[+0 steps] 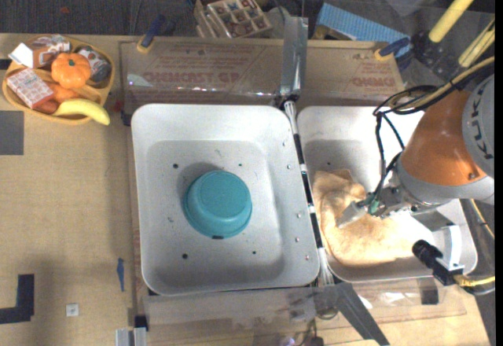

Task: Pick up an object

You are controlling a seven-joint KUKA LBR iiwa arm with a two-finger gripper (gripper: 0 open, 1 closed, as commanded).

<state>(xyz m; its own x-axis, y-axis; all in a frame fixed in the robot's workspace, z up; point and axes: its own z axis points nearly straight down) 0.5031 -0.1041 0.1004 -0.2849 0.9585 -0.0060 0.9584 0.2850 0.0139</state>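
A teal bowl (218, 203) lies upside down in the middle of the left bin (157, 132). A crumpled tan cloth (357, 238) spreads over the floor of the right bin (330, 128). My gripper (355, 211) reaches in from the right and is down at the cloth's upper middle, its tips at or just above the fabric. The grey and orange arm (444, 156) hangs over the right half of that bin and hides part of it.
A bowl of toy fruit and small boxes (59, 81) sits on the bench at the far left. Cardboard panels (204, 73) stand behind both bins. A black cable (385, 140) loops beside the arm.
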